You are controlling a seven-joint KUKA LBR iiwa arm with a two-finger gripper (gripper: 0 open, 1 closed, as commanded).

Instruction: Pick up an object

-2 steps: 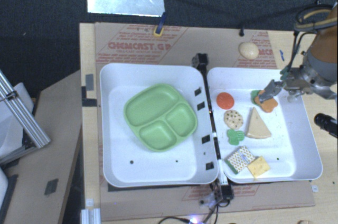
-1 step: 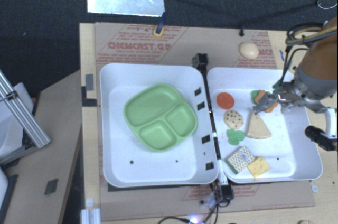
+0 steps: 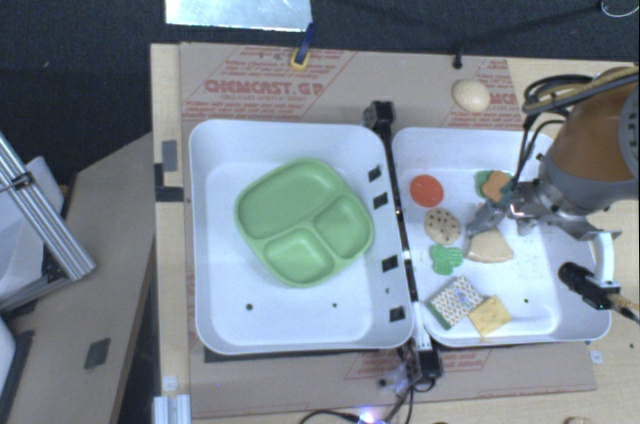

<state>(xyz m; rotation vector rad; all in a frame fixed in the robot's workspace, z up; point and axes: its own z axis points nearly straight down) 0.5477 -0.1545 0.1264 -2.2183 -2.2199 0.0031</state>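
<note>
Tan wedge [image 3: 490,248] just beneath pincer [image 3: 487,218]

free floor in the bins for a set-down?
Left bin: bare strip along the near wall, below the green tray. Right bin: small patch right of the yellow cracker. Crowded around the gripper, cookie, red disc.

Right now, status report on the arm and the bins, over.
Gripper low in right bin, at the tan wedge. Nothing seen held. Cookie, red disc close by. Green tray in left bin.
</note>
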